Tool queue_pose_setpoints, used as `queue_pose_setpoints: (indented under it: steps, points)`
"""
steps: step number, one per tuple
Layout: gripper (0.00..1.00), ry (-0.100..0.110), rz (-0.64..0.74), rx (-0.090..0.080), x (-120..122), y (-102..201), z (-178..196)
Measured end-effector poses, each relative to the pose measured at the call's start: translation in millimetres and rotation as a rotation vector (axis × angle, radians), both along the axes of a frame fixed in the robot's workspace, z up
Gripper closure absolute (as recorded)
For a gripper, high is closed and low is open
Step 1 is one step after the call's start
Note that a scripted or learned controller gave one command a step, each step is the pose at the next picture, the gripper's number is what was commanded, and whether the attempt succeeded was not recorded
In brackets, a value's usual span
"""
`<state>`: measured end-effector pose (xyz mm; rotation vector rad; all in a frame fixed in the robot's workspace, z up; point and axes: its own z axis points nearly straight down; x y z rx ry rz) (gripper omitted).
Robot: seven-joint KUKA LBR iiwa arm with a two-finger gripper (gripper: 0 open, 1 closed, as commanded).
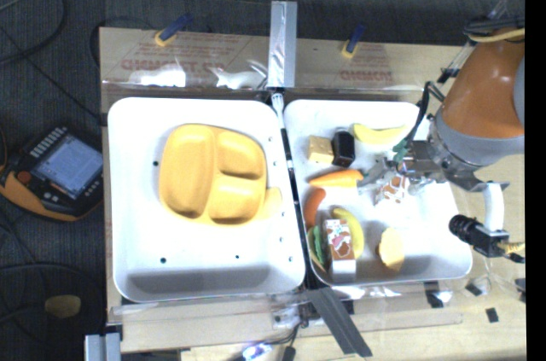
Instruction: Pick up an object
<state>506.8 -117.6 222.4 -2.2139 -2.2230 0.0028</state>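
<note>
The right bin (444, 261) holds several toy foods. A tan block (319, 149) and a black piece (343, 148) lie at its far left, with a pale yellow wedge (379, 133) beside them. An orange carrot (335, 177) and a red pepper (313, 203) lie lower, above a banana (351, 229), a small red and white carton (340, 249) and a yellow round piece (391, 248). My gripper (390, 177) hangs low over the middle of this bin, just right of the carrot's tip. A small red and white bit shows under it; I cannot make out what it is.
The left bin (136, 265) holds a yellow divided plate (212, 171). The orange and grey arm (482, 107) covers the right bin's far right corner. A black fitting (473, 231) sticks out by the right rim. A pendant (60, 171) lies on the floor at left.
</note>
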Motion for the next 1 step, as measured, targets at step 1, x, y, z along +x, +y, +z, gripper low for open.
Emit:
queue_pose_setpoints:
  steps: [1]
  points:
    - [0.0, -0.001, -0.085, -0.002, 22.1, -39.2, 45.2]
